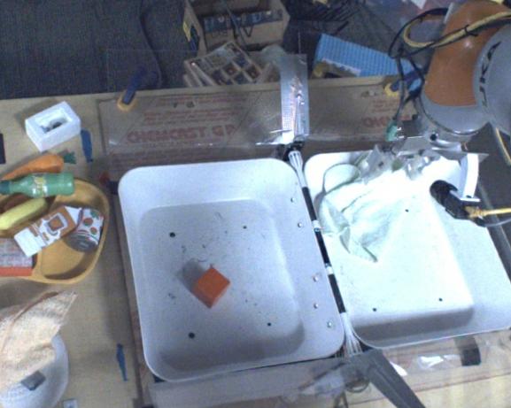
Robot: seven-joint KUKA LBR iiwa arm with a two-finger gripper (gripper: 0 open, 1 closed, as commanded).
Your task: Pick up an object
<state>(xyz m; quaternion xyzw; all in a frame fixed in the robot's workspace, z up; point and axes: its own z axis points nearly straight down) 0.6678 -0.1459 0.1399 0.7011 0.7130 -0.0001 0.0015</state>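
An orange block (pixel 212 286) lies on the floor of the left bin (pixel 148 199), slightly left of the bin's centre and toward the near half. It rests with one corner pointing down the view, and a grey shadow sits just beside its upper left edge. Dark specks are scattered on the bin floor around it. Nothing touches the block.

The right bin (pixel 443 315) stands just beside the left bin, their rims meeting along the middle of the bench. In the far left part of the right bin lies a crumpled piece of clear plastic film (pixel 363 216), pale and partly see-through, spreading from the far rim toward the bin's centre.

The gripper (pixel 400 161) is over the far edge of the right bin, at the upper end of the film, well apart from the orange block. Whether its jaws are apart or together cannot be told; glare and the film obscure them. The grey arm with its orange band (pixel 454 75) reaches in from the right above it, with a black cable (pixel 469 211) trailing over the right bin's right side.

Left of the bins, a tan bowl (pixel 65 264) holds toy food, among it a green bottle (pixel 39 185) and a yellow banana (pixel 12 215). A small white box (pixel 53 124) sits beyond the bowl.
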